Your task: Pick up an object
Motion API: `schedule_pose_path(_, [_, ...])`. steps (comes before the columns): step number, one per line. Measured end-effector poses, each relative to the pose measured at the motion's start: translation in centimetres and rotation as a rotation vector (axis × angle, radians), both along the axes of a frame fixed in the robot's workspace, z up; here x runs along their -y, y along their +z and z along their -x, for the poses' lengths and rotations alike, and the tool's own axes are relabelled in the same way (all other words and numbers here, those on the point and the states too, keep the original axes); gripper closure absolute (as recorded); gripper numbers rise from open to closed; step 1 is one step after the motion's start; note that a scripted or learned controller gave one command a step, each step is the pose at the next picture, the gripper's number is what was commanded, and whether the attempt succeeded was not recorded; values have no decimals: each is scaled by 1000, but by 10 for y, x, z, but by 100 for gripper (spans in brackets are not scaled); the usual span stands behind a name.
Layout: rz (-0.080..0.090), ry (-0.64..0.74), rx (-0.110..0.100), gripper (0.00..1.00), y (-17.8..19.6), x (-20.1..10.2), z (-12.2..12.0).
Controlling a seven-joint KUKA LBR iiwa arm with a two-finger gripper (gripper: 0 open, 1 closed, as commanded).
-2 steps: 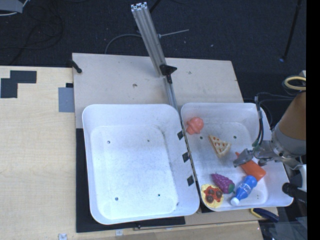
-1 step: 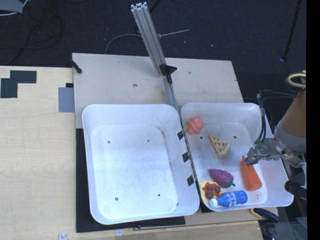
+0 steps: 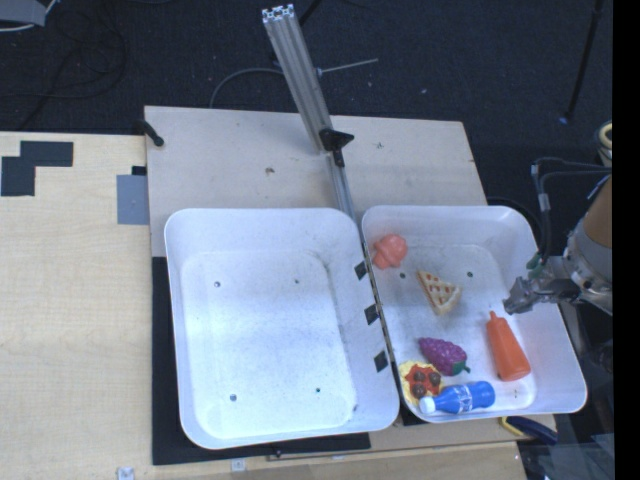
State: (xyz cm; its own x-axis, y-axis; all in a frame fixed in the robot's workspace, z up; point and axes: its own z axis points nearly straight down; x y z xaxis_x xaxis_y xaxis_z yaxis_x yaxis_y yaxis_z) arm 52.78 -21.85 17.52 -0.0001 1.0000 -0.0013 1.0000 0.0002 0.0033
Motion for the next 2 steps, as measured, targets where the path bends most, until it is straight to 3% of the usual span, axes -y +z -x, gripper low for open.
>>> schedule_pose_path(1, [0, 0, 0, 100, 47, 0, -1])
schedule_pose_path(2, [-1, 3, -2, 100, 57, -46, -2])
